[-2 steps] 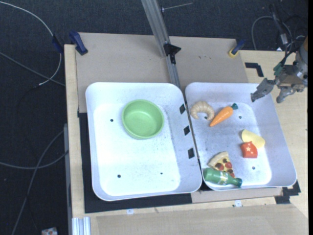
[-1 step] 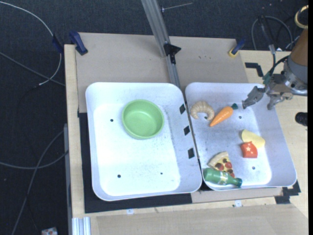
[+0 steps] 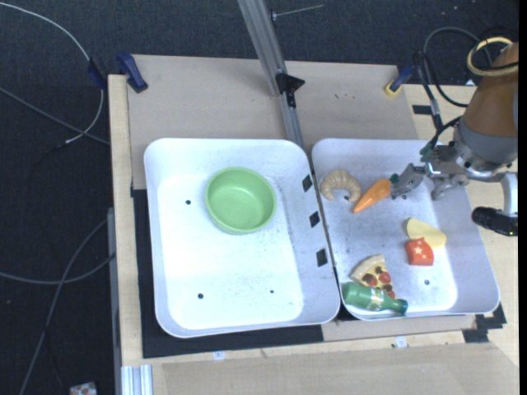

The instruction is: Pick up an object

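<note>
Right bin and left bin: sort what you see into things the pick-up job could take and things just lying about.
Job things, right white bin:
orange toy carrot, beside the gripper
tan toy croissant
yellow wedge
red block
toy pizza slice
green toy bottle

Lying about:
green bowl, left white bin
blue clamps
black cables

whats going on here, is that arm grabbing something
The arm reaches in from the right over the right bin, its gripper right at the end of the carrot. The carrot lies on the bin floor beside a croissant; nothing looks lifted yet. Also in that bin: cheese, a red piece, pizza and a green bottle. The left bin holds a green bowl.
</note>
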You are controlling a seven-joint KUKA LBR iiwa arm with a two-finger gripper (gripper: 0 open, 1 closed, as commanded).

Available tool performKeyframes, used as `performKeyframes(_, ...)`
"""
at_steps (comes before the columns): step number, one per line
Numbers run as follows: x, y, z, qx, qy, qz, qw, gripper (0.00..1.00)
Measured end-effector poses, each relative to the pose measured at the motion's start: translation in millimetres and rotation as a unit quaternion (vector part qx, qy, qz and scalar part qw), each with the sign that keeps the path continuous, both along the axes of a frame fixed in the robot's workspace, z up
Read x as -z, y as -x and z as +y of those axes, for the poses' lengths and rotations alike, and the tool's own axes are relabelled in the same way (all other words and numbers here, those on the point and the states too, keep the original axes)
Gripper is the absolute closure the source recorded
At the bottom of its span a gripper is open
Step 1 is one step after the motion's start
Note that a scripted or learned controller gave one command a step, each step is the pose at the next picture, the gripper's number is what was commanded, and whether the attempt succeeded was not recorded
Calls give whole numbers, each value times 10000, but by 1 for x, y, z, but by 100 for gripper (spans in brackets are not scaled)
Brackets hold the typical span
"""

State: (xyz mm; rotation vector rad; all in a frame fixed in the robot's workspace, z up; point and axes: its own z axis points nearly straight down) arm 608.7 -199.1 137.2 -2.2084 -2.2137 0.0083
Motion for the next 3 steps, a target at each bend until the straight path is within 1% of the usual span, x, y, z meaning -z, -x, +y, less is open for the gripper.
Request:
performKeyframes(1,44,1,1,9,1,-5,10000,0)
performKeyframes(2,28,-2,1,7,6,-51,10000,100)
performKeyframes(3,-19,1,3,5,40,-112,9999,100)
